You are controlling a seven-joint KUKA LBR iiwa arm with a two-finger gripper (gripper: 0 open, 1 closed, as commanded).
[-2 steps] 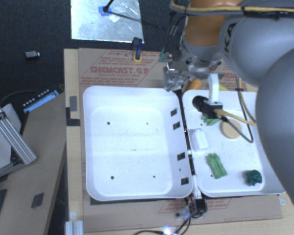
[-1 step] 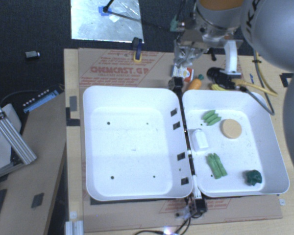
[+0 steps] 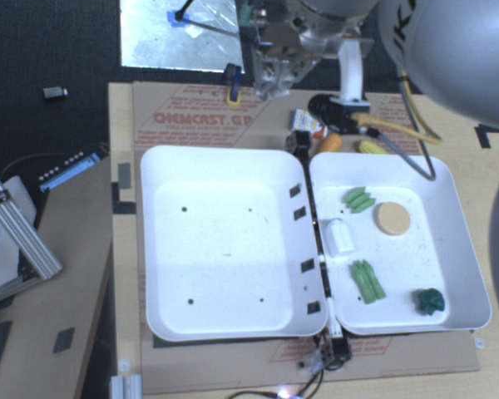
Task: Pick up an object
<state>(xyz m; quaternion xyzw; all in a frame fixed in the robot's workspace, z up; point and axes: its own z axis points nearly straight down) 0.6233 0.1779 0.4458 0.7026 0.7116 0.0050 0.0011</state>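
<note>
Camera view: our metal two-finger gripper [image 3: 274,77] hangs above the bench behind the bins, grip state we cannot tell. Round tan disc [image 3: 392,219] sits in right white bin [image 3: 461,223]; pick not started.

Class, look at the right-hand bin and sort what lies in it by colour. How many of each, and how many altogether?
Green: 3, the upper bean bundle, the lower bean bundle and the dark green piece
Tan: 1, the round disc
White: 1, the small block
Total: 5, all in the right bin
</note>
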